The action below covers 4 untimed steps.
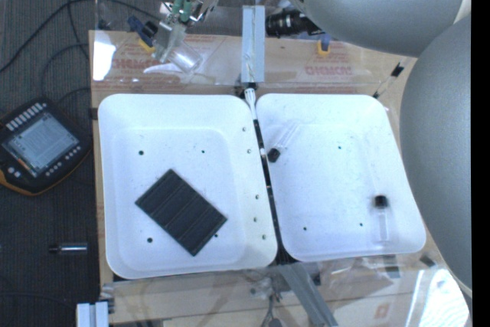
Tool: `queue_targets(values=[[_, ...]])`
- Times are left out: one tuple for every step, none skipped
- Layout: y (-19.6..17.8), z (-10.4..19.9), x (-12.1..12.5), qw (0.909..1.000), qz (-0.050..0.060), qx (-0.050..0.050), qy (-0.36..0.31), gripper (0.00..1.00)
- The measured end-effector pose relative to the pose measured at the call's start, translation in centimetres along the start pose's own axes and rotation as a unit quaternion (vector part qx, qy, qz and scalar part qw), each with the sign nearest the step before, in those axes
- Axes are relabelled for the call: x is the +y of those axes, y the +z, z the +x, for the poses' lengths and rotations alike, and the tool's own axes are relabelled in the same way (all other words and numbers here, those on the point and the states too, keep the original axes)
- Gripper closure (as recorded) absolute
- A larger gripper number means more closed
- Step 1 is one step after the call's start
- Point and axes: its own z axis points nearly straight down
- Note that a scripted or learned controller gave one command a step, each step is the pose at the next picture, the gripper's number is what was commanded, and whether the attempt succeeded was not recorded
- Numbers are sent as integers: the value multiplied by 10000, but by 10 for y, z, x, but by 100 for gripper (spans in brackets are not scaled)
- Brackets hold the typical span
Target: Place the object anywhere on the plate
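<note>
Clear plastic with a black cap: a vial (380,220) lies flat in the right bin (337,188), near the front right corner, just clear of the wall. It is judged light, stiff and slippery, and likely to roll. A hold across the body just behind the cap is advised. The nearby wall leaves little room on that side; the inner side is open.

A dark ribbed plate (181,212) lies flat and skewed in the left bin (130,134), with bare floor all round it. The raised rims between the bins must be cleared in transit.

A second vial (282,140), further back, lies beside the dividing rim and is harder to approach.

The gripper (174,31) hangs beyond both bins, above a clear sheet. Whether it is released or clenched cannot be told.
</note>
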Motion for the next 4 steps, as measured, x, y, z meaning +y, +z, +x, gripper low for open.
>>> queue_targets(values=[[-9, -1, 0, 10000, 10, -22, 9, 100], [-18, -1, 1, 10000, 13, -44, 13, 100], [-28, -2, 1, 10000, 13, -63, 18, 100], [-37, -2, 2, 10000, 15, -85, 23, 100]])
